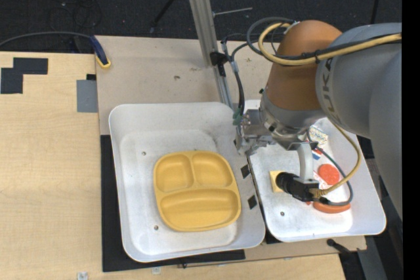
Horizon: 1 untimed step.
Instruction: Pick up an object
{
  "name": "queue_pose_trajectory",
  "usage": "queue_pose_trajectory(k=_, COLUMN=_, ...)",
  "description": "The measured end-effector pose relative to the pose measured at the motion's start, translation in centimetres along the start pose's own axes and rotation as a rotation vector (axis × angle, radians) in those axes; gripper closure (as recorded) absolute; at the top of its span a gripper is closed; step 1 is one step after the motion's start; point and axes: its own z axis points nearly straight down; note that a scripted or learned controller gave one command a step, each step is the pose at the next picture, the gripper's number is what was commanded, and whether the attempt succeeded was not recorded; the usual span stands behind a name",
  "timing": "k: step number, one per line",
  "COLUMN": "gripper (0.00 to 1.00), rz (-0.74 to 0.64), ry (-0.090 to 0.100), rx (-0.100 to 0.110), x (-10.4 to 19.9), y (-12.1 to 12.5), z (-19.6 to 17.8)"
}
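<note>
Over the left wall of the right bin [298,223] my claw [251,136] hangs; clenched or released, I cannot tell. Approach step, I judge; next, lower onto the yellow block [274,179].

Arm [341,75] covers the right bin's [354,223] far half from me. Yellow block [276,179]: right side hidden. Small pale thing [319,136] beside the arm, I can't tell what. Arm cut off at right.
</note>
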Motion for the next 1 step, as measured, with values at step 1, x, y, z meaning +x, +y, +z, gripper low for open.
queue_pose_trajectory(k=1, gripper=1.00, rz=0.000, ry=-0.001, rx=0.000, x=5.42, y=0.88, z=0.28)
